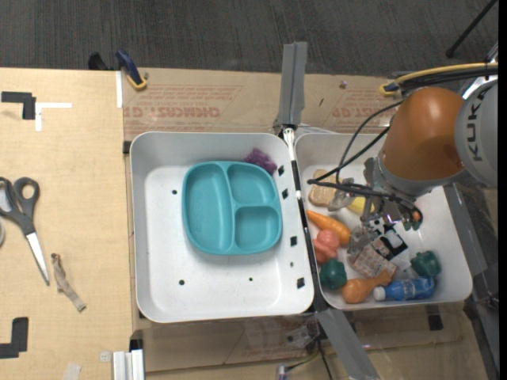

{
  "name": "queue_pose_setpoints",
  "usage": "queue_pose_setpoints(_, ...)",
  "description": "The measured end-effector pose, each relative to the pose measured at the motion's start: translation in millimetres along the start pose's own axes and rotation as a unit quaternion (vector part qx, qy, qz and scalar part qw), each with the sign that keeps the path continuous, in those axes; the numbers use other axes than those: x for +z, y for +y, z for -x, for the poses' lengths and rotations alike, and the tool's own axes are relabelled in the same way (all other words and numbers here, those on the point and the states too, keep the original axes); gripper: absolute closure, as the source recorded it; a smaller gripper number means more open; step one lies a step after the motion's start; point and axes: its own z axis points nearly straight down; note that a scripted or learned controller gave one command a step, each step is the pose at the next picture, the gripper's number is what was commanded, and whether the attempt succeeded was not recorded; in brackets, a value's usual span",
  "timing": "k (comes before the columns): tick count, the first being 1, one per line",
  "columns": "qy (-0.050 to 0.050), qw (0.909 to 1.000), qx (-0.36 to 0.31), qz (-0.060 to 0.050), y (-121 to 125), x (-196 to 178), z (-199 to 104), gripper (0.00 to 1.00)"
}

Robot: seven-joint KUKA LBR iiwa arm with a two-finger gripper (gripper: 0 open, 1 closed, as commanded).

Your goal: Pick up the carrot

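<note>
The orange tapered carrot [329, 222] is lying in the right white bin [453, 212], near its left wall, beside a pink rounded toy [324, 245]. The hand [380, 240] is hanging over the cluttered middle, partly masked by cables; its opening cannot be determined.

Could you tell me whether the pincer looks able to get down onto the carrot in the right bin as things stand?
Probably yes. The carrot lies exposed near the right bin's left wall, nothing on top of it. The pincer hovers just beside it. The pink toy touching the carrot could crowd the grasp.
</note>
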Motion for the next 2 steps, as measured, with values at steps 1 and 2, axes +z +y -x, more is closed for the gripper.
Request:
queue_pose_setpoints(1,0.002,0.9873,0.159,0.001,7.5,1.4,-21.9,0.00)
queue_pose_setpoints(2,0.002,0.9811,0.194,0.000,8.2,1.1,-34.8,0.00)
